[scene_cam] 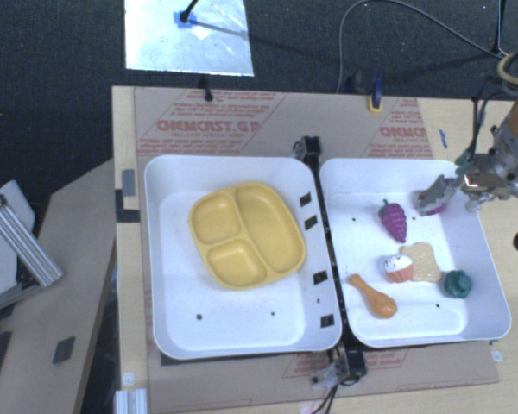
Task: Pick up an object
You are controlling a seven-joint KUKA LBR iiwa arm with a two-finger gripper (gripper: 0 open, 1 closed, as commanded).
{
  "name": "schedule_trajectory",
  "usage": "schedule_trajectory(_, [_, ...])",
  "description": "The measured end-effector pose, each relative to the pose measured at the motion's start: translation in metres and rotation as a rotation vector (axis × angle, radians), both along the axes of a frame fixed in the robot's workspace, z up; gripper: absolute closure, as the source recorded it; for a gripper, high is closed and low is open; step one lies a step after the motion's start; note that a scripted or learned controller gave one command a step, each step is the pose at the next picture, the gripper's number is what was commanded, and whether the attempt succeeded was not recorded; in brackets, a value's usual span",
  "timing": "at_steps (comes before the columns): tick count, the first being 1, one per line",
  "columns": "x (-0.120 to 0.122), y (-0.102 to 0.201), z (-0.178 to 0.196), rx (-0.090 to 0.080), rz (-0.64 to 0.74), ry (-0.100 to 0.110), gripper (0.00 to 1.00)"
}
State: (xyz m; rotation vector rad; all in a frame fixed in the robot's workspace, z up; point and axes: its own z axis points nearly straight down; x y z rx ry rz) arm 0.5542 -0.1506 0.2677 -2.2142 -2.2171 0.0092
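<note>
presently: pincer hangs at the upper right of the right bin, up-right of the purple grapes; whether clenched or released, cannot tell. nothing seen grasped. past the grapes from it: cupcake on a tan piece, orange drumstick, teal lump. judged best: descend squarely over the grapes, nearest, standing apart. bench sheet reads "chemcast".
</note>
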Motion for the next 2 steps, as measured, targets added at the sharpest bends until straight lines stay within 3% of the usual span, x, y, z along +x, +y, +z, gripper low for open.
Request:
schedule_trajectory(1, [0.002,0.0,0.006,-0.002,0.003,-0.012,0.0])
schedule_trajectory(2, [-0.005,0.007,-0.042,-0.001,0.0,-0.008,0.0])
